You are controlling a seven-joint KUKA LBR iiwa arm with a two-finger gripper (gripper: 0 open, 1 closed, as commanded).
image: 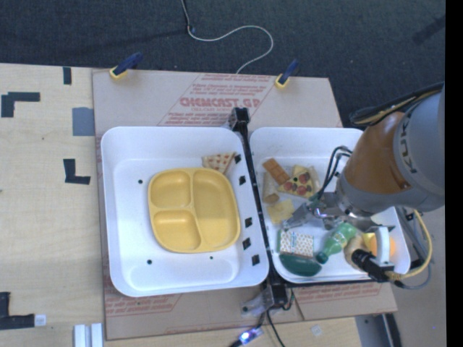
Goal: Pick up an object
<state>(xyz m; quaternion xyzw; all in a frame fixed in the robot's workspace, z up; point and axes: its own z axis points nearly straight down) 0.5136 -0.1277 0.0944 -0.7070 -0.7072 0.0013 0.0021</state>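
Both bins, the left bin [119, 194] and the right bin [311, 136], are plain white, and the divided plate [194, 210] in the left one is a flat butter yellow, with a tan, criss-crossed waffle piece [220, 162] just above it. In the right bin the pizza slice [299, 181] shows red patches on yellow, the bottle [336, 241] is pale green, and a dark green piece [301, 266] lies under a speckled white and green packet [297, 243], possibly printed. The arm [394, 157] is grey with an orange band, above brown cardboard [217, 103] with red lettering.
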